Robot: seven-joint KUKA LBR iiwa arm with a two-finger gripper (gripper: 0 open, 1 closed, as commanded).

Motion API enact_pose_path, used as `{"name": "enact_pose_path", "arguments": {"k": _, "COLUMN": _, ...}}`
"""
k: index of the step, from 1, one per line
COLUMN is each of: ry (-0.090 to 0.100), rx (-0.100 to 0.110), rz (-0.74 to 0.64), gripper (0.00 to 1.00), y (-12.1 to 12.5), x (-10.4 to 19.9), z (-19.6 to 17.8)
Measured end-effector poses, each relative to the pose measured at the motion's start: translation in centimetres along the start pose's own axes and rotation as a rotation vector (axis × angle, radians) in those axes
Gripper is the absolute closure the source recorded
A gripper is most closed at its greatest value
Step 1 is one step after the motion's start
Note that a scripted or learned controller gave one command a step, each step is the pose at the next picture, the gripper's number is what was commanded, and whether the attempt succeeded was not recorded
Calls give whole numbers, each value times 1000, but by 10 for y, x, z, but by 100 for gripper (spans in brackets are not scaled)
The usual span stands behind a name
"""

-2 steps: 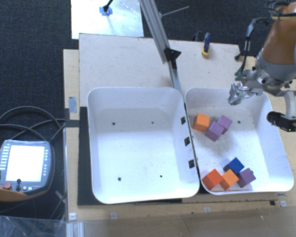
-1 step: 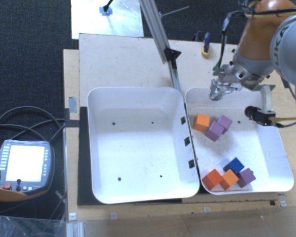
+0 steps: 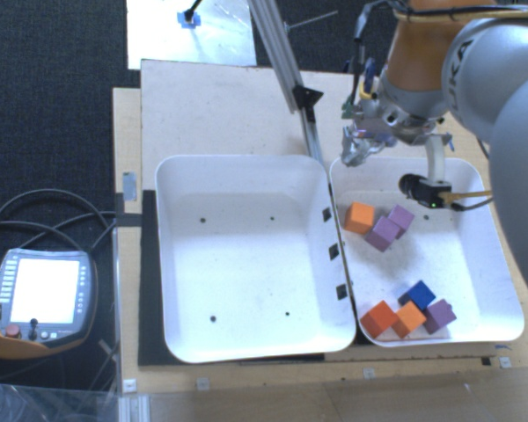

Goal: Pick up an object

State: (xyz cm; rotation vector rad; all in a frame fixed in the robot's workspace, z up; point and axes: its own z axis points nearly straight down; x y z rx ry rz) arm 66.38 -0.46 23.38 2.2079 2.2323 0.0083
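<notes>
White plastic forms both shallow bins on the bench. Nearest the camera, at the lower left of the frame, a teach pendant with a pale screen lies on the dark floor with its black cable looped behind it. The left bin shows a bare floor with a few small dark dots. In the right bin, a cluster sits at the lower edge: two orange blocks, a blue block just behind them, and a purple block at their right, all touching or nearly so. Further up the same bin, an orange cube sits just beside two purple cubes, close to the wall between the bins. Beyond these, at the upper right of the frame, the gripper hangs over the far rim of the right bin, well apart from every block; whether its fingers are spread or pressed together cannot be told, and nothing is seen between them. A slanted metal pole crosses the board behind.
</notes>
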Motion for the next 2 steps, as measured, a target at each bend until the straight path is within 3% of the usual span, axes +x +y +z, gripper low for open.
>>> {"name": "enact_pose_path", "arguments": {"k": 2, "ry": -1, "rx": 3, "rz": 2, "gripper": 100, "y": 11, "x": 94, "z": 13}}
